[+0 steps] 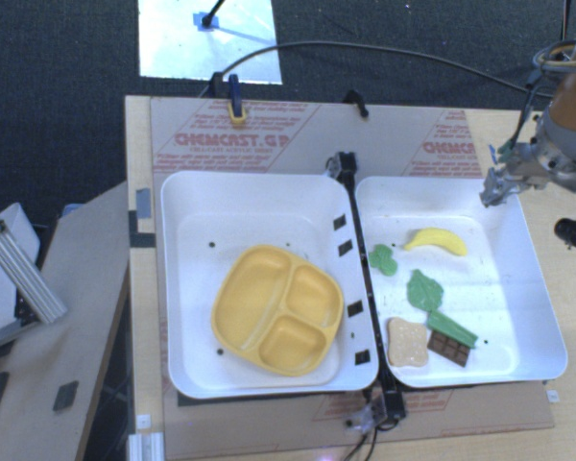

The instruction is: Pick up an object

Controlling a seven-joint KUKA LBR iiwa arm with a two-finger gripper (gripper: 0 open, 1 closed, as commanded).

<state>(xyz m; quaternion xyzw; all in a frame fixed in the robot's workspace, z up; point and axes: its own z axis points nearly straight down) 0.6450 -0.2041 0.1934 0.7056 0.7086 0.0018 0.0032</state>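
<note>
While the end effector hangs at the right bin's upper right corner, grip state unreadable, nothing's picked: banana and other items lie in that bin, centre right. Whole pick remains.

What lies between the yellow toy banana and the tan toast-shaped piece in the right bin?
In the camera view, a flat green leaf-shaped piece lies between the yellow toy banana and the tan toast-shaped piece.
</note>
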